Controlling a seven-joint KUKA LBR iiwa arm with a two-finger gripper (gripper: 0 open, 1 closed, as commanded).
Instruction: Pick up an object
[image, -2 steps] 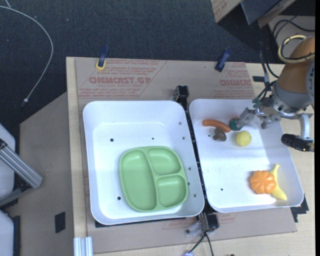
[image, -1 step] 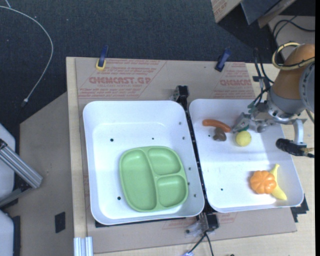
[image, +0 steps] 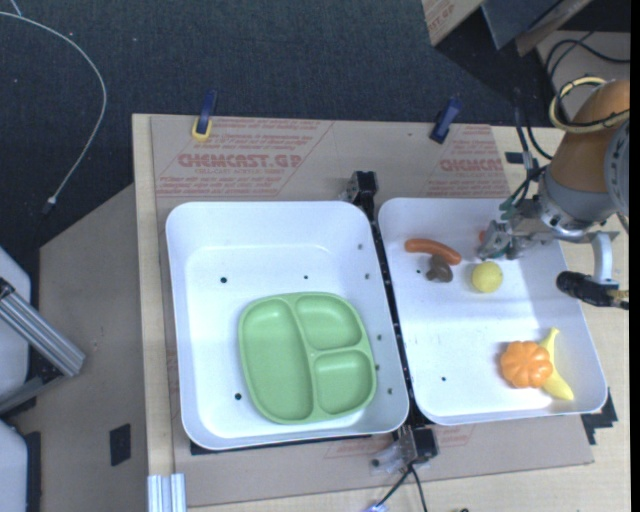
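A green sectioned plate (image: 305, 357) is lying in the left bin (image: 200, 230), well apart from the work. In the right bin (image: 430, 395), an orange sausage-shaped toy (image: 432, 249) is resting just above a small brown piece (image: 438, 270), with a yellow ball (image: 486, 277) beside them and an orange pumpkin (image: 524, 363) touching a banana (image: 553, 366) nearer the front. The gripper (image: 497, 240) is hovering just above the ball, probably lining up on it.

A brown board-topped surface (image: 300, 150) stands on dark blue carpet (image: 250, 50), two blue clamps (image: 446, 120) on its far edge, a white cable (image: 88, 60) trailing left.
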